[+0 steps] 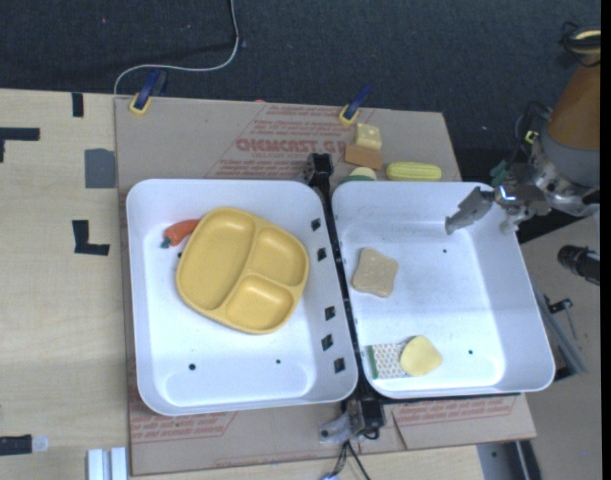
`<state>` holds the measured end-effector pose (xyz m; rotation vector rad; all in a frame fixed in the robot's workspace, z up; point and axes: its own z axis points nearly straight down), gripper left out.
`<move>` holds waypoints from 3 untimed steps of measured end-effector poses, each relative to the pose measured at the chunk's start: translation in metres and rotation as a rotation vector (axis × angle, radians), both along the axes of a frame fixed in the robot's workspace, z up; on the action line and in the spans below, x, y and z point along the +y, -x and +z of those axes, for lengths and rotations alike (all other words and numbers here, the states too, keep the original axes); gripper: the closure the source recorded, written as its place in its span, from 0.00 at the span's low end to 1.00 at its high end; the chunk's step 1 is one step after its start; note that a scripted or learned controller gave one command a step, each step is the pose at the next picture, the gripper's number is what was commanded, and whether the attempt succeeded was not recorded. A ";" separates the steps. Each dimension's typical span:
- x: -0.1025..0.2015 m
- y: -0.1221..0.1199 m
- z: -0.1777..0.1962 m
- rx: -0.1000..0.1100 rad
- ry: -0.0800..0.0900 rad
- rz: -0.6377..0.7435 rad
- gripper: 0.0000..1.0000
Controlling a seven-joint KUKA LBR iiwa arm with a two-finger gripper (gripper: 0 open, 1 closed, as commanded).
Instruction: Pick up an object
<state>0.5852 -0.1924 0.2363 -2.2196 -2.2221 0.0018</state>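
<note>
Hovering above the right bin [505,298], the gripper [472,213] carries nothing; finger state unclear

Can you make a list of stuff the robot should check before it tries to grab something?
1. Something to grab in the right bin: ok. A bread slice and a yellow piece lie there.
2. Bread slice free of neighbours: ok, it lies alone.
3. Yellow piece free: not ok, it touches a speckled sponge near the bin's front wall.
4. Gripper above a target: not ok, it sits over the bin's back right part, away from both.
5. Gripper carrying nothing: ok, nothing shows at its tip.
6. Orange piece in the left bin reachable: cannot tell, the yellow plate covers part of it.
</note>
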 end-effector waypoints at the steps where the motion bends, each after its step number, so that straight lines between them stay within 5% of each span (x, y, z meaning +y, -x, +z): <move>1: 0.075 -0.016 -0.105 0.008 -0.005 0.006 0.00; 2: 0.100 -0.006 -0.140 0.004 -0.001 0.002 0.00; 3: 0.095 -0.018 -0.152 0.001 0.000 0.001 0.00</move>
